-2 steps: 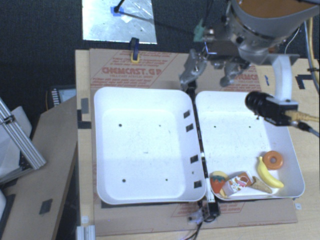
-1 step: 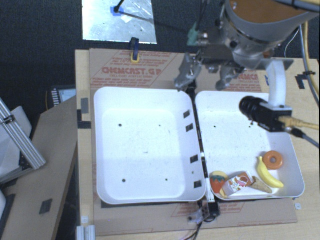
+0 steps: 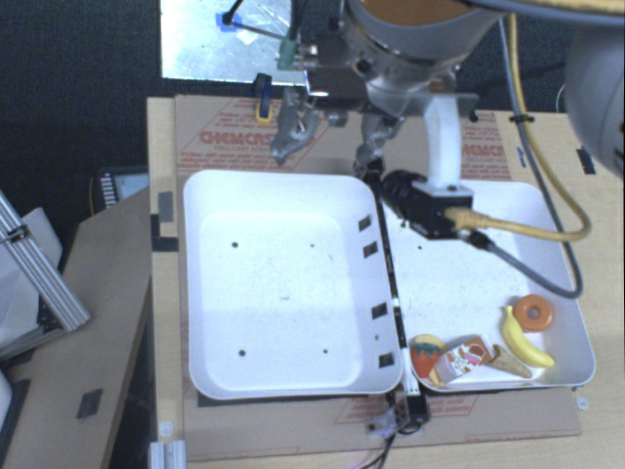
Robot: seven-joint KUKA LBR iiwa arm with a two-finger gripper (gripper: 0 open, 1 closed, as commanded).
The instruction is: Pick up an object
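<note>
Candidate objects lie clustered in the near right corner of the right bin point(image 3: 562, 291): a yellow toy banana point(image 3: 523, 339), an orange ring-shaped piece point(image 3: 533, 312) touching its upper end, a small printed packet point(image 3: 463, 358), a round orange-red piece point(image 3: 427, 354) against the divider side, and a tan wedge point(image 3: 510, 362) between packet and banana. The left bin point(image 3: 283, 281) carries none of these. Handling judgement: all look like light, rigid plastic toy food, probably smooth and a little slippery; nothing fragile. The banana seems the best target, taken across its narrow middle where the curve is shallowest; the packet is flat and would likely be hard to get fingers under; the ring sits tight against the banana, so a grasp there risks nudging both. Arm pose: the wrist, with its orange band, hangs over the far edge of the counter point(image 3: 161, 262), above the junction of the two bins, well apart from the object cluster. End effector point(image 3: 327, 145) points down at the far rim of the left bin; two fingers are visibly parted, one at the left and one by the divider, so it reads as wide with nothing between them, though the slant makes the exact spread uncertain. A black module point(image 3: 422, 206) with yellow cable point(image 3: 532, 233) hangs over the right bin.
</note>
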